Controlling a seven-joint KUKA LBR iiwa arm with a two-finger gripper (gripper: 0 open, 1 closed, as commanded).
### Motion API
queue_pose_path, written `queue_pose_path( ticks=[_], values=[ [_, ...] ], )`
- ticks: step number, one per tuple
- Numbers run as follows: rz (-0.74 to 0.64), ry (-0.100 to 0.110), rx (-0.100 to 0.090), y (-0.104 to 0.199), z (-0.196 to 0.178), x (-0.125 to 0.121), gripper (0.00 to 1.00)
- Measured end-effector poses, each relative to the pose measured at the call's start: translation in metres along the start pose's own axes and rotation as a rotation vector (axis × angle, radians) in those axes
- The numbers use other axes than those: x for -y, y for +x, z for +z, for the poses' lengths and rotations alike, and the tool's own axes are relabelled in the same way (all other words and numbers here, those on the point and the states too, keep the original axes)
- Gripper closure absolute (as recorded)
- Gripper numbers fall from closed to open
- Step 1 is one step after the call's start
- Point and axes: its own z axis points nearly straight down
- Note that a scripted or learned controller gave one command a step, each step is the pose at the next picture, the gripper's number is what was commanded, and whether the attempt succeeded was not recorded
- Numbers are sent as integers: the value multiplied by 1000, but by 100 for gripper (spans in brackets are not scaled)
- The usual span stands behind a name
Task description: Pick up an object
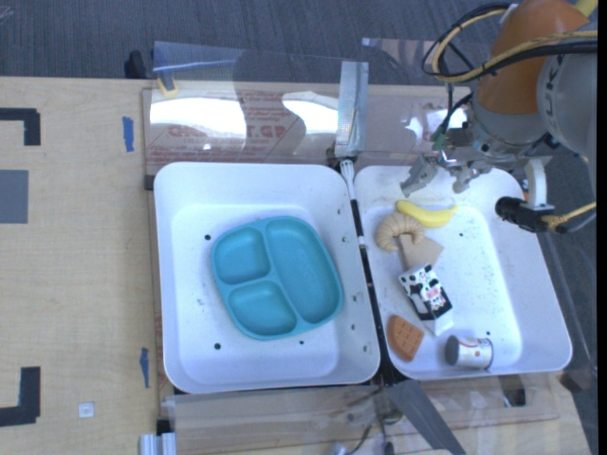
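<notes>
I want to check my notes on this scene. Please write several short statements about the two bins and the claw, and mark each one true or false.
1. The blue divided plate lies in the left bin. True.
2. The banana lies on the blue plate. False: it lies in the right bin, near its far edge.
3. The claw hangs open above the far end of the right bin, holding nothing. True.
4. The small can stands upright in the left bin. False: it lies on its side near the front of the right bin.
5. The waffle is in the right bin, left of the can. True.
</notes>
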Motion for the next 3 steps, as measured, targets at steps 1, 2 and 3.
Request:
queue_pose_path(
  ticks=[1,2,3],
  values=[
    [-126,-14,3,-5,84,-4,0],
    [-126,-19,5,-5,72,-6,100],
    [250,-17,-1,47,-16,3,100]
  ],
)
